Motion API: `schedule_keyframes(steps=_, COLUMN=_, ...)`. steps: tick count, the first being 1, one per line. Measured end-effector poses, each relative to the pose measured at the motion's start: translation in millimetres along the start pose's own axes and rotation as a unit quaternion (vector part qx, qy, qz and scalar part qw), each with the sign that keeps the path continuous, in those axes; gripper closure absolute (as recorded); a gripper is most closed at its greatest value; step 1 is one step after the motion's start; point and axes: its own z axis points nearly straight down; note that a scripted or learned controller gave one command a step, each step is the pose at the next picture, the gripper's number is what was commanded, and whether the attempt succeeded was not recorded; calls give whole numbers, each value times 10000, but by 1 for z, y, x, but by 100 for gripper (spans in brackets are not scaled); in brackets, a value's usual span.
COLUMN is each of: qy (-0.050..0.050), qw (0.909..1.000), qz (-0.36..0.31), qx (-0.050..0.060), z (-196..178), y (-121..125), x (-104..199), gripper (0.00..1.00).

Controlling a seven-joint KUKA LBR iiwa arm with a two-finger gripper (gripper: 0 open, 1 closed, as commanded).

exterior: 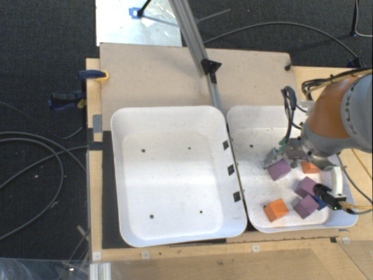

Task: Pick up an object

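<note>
While the gripper (278,156) hangs over a purple block (278,169), finger state unclear, left bin (125,174) bare.

We see two plain white shallow plastic bins (169,118), three purple foam blocks (278,169), a bright orange foam cube (277,210), a smaller orange block (309,168), and the grey arm's orange band (326,107).

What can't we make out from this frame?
- End effector: open or shut unclear; the wrist hides the fingers in the camera view.
- Purple block: gripped or just lying beside the end effector, too small to tell.
- Small orange block: partly covered by the arm.
- Right bin: far right rim hidden under the arm.
</note>
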Motion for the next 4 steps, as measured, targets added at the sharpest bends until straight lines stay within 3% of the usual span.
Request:
schedule_keyframes(steps=1, qy=5, qw=10000, qz=-29, qx=3, z=-1, y=12, x=50, gripper=0)
schedule_keyframes(steps=2, qy=-6, qw=10000, qz=49, qx=35, z=0, y=-46, x=0, gripper=0)
schedule_keyframes(steps=3, qy=5, qw=10000, qz=-29, qx=-23, z=-2, y=30, x=25, gripper=0)
schedule_keyframes(steps=4, qy=8, qw=10000, qz=25, qx=41, z=0, y=-43, x=28, gripper=0)
